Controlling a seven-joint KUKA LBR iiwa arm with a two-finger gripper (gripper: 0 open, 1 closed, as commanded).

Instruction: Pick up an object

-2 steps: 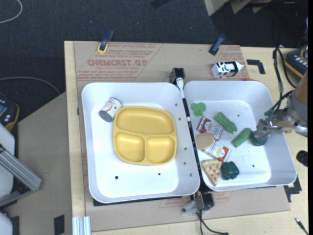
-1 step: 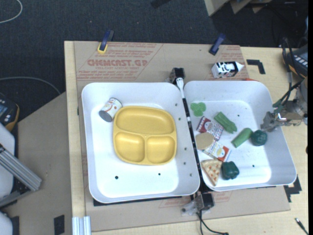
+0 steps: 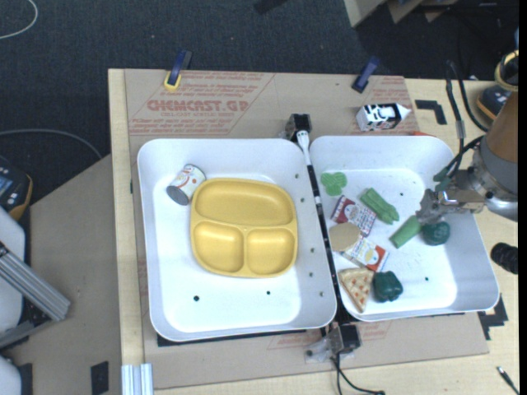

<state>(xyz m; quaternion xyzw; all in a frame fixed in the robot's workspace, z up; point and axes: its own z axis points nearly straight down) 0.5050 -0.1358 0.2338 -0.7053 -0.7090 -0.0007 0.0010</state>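
Camera view: our gripper [image 3: 430, 212], jaw state indeterminate, hovers over the right bin [image 3: 469, 290] near a green cylinder [image 3: 404, 232] and dark green ball [image 3: 436, 234]; crowding risks a missed grasp.

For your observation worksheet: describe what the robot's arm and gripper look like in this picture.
The arm is a rounded grey metal body, with part of an orange band at the picture's upper right. Black cables run alongside it. The gripper is a small silvery-grey metal assembly with darker parts.
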